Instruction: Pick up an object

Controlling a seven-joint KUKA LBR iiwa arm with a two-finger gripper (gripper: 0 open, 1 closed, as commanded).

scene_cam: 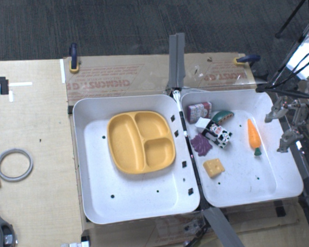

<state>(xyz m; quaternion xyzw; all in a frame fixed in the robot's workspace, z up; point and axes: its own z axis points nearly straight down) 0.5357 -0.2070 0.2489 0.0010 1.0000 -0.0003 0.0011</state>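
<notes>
The right bin [244, 180] holds several small objects. An orange carrot [254, 134] with a green tip lies toward its right side, pointing up and down the view. A yellow cheese wedge [214, 167] sits nearer the front. A purple grape bunch [200, 144] lies by the left wall. Beside it is a black-and-white spotted toy [218, 133], touching a white block [203, 123]. A pink can [199, 111] and a dark green item [223, 116] lie at the back.
The left bin [138, 197] holds a yellow divided plate [141, 142]. A metal frame [290, 122] stands over the right bin's right rim. A grey tape roll [13, 164] and scissors [3, 235] lie on the wooden bench at the left.
</notes>
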